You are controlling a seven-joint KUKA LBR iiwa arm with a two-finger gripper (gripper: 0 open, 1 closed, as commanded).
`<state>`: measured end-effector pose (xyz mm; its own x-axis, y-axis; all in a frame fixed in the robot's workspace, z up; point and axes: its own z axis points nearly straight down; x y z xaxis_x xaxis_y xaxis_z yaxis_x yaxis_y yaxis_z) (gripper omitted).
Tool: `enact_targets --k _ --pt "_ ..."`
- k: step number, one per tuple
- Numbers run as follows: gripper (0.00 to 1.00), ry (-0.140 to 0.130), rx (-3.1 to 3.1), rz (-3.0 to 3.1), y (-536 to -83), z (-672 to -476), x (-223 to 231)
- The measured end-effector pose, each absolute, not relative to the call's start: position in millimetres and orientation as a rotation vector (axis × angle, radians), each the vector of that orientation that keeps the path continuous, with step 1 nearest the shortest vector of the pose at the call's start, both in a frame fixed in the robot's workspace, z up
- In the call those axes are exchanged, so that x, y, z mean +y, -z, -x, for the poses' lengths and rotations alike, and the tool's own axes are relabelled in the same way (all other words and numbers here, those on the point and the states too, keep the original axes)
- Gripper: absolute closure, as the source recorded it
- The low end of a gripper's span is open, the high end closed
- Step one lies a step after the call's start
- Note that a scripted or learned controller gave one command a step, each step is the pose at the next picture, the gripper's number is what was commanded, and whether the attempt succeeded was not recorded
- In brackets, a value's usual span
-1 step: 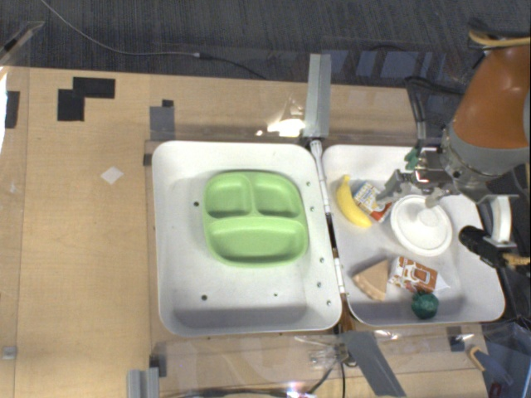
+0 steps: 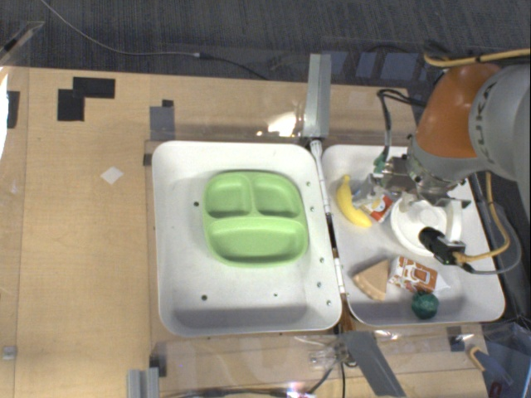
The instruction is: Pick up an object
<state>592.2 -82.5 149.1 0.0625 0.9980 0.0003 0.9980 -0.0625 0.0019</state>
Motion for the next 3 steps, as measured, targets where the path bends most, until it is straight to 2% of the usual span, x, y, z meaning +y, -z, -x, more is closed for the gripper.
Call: enact_targets --k 1,2,3 --pt "0.00 -0.018 2.307 -2.107 -97 -633.7 -89" --pt "1.00 -0.028 2.298 -2.098 -111 -637.3 -90" --pt "1.00 -0.007 2.263 -2.170 -188 -670.4 -78"
